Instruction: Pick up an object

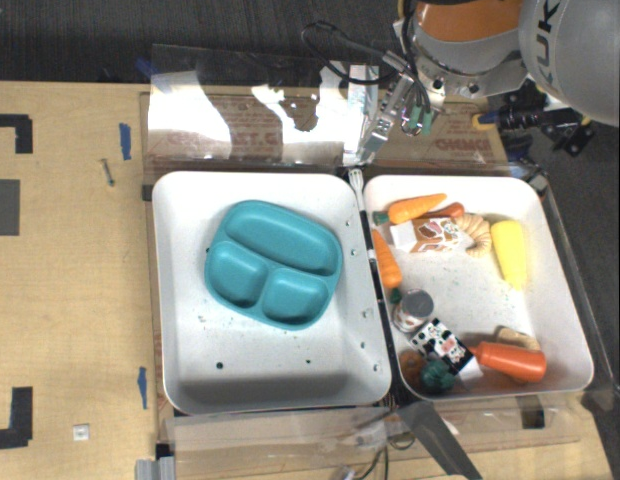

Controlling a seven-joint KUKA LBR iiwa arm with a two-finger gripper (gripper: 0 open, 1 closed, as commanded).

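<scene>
My gripper hangs above the far rim between the two bins, with nothing seen in it. The right bin holds an orange carrot, a second carrot along its left wall, and a red-and-white packet. It also holds a yellow corn-like piece, a grey round can, a black-and-white patterned block, an orange-red sausage-shaped piece and a dark green lump.
A teal divided plate lies in the left bin. Behind both bins sits a cardboard panel with a shiny plastic sheet. Cables and the arm's wrist hang over the back right.
</scene>
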